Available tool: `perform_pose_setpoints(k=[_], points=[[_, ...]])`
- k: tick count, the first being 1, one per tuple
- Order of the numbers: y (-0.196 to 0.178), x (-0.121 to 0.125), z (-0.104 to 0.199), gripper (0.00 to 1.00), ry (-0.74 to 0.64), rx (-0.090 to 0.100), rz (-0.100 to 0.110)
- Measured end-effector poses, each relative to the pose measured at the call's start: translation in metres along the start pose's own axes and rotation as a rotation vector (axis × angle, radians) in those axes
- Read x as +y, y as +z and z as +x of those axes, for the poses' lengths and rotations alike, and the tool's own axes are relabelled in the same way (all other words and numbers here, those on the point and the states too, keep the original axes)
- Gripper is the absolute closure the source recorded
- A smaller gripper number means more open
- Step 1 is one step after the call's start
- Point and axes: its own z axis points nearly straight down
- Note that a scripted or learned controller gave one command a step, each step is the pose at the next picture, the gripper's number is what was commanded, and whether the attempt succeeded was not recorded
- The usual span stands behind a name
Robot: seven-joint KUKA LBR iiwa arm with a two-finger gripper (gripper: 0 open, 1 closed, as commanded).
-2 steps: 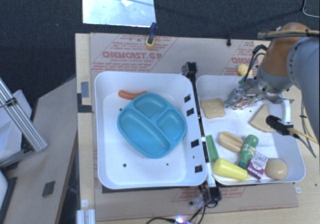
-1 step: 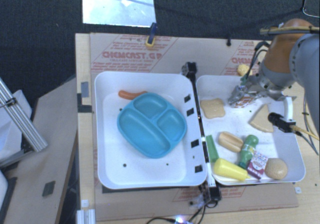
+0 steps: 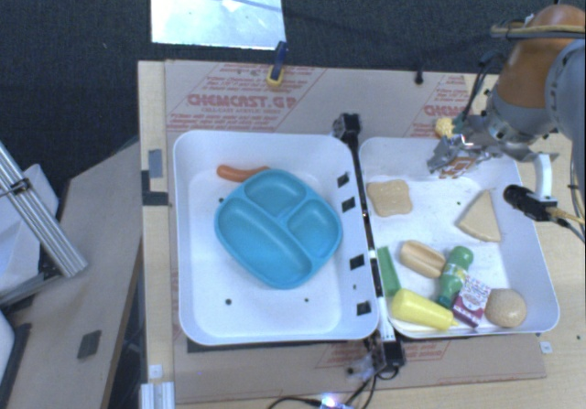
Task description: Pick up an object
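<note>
While the grey arm's gripper (image 3: pixel 450 158) hovers over the right shallow white bin (image 3: pixel 540 284), whether it is clenched or released is unclear.

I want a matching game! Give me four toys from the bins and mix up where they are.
Things:
1. blue divided plate
2. toast slice
3. yellow corn
4. orange carrot

Places:
A. front of the right bin, next to the divider
B. middle of the left bin
C. far side of the left bin, partly behind the plate
D. far part of the right bin, near the divider

Pairs: 1-B, 2-D, 3-A, 4-C
</note>
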Motion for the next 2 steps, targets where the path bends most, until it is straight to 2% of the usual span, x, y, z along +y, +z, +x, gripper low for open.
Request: perform_pose_setpoints(k=[1, 2], points=[[-0.065, 0.007, -0.001, 1.00, 0.000, -0.001, -0.003], [-0.081, 0.008, -0.001, 1.00, 0.000, 0.000, 0.002]])
